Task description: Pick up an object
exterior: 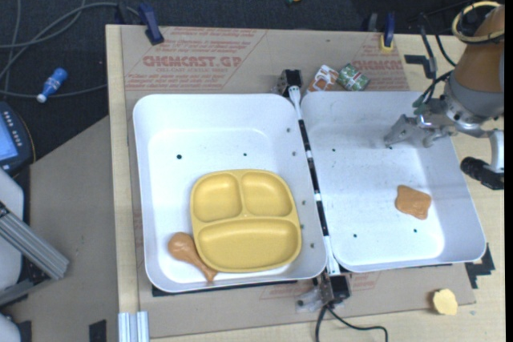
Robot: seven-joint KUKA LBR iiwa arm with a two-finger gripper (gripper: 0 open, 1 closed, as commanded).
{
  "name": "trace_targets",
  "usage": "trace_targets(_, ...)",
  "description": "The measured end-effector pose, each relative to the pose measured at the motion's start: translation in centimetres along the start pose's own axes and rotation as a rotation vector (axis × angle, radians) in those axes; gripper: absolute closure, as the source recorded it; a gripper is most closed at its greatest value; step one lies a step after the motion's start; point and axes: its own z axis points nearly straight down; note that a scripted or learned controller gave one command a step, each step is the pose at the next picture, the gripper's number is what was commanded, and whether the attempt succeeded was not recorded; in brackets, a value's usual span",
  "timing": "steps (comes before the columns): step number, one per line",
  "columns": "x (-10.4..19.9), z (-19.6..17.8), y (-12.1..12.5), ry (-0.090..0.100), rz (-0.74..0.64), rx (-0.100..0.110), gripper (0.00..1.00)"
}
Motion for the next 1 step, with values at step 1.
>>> trace_targets(1,0.06,-9.06,-8.2,-0.006,0.0,-0.007,0.0)
